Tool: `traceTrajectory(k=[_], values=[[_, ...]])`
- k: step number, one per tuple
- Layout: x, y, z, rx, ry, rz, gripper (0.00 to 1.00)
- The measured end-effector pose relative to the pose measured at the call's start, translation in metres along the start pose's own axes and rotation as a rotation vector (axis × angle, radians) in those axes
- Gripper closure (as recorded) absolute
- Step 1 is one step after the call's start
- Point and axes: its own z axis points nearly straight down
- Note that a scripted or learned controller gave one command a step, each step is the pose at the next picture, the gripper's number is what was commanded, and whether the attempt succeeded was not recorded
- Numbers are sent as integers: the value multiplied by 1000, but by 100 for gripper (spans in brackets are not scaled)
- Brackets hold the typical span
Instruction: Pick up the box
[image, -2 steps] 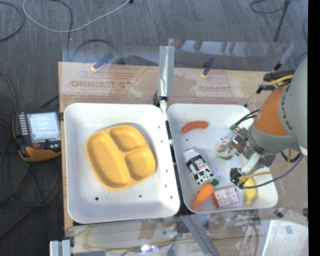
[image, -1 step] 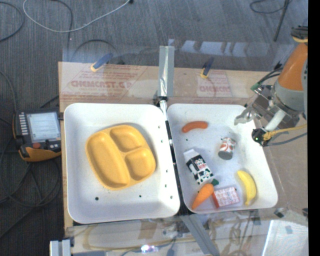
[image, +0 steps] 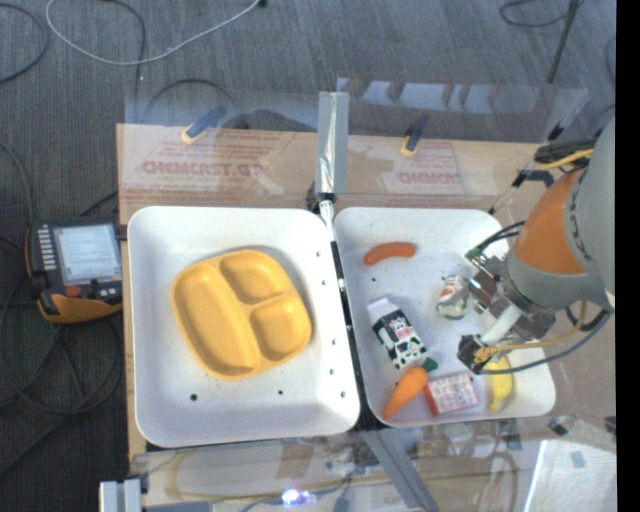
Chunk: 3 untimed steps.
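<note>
Worktop bin (image: 420, 228) crowded: box (image: 455, 393) sat between carrot (image: 403, 392), banana (image: 499, 385); end effector (image: 468, 296) state you couldn't tell; grasp risked snagging neighbours.

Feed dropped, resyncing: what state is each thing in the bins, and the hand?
pink box: flat in right bin, not held
hand: over right bin, apart from pink box
milk carton: on its side
carrot: lying beside pink box
sausage: lying loose
banana: lying by bin wall
small pale item: lying beside hand
yellow tray: right way up, left bin
</note>
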Motion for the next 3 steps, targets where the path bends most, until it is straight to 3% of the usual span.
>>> traceTrajectory(k=[1,2,3], values=[[27,55,-159,-6,-3,27,0],[75,49,-39,-2,-2,-41,0],[-4,26,-119,-9,2,-210,0]])
